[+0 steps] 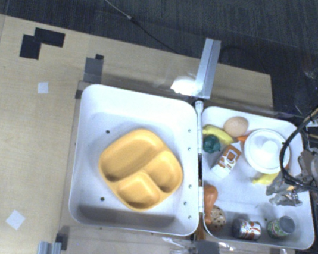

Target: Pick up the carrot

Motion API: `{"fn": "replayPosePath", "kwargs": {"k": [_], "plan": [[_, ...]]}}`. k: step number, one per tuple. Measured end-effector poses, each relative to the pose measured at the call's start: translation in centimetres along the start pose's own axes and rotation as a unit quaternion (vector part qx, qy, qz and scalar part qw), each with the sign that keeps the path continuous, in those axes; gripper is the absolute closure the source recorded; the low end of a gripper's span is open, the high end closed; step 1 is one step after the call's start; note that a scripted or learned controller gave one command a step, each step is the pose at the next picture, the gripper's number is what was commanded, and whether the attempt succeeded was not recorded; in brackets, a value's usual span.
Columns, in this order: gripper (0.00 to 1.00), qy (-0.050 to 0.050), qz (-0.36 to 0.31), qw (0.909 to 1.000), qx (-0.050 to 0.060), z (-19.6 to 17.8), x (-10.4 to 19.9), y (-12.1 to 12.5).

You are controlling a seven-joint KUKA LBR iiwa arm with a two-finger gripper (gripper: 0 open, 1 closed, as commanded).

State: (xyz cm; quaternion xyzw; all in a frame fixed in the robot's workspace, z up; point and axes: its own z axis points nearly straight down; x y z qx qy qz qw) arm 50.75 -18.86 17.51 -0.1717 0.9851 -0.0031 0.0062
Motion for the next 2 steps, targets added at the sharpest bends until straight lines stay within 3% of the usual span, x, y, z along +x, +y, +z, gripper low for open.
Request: {"fn": "replayPosePath", "kwargs": {"k": [1,2], "plan": [[1.0,-0.001,-0.161,0.9869,-0.002,8.5,-4.6,5.9],[1.0,-0.002,-0.357,0.9343,0.001,8.5,-1.7,1.0]]}}
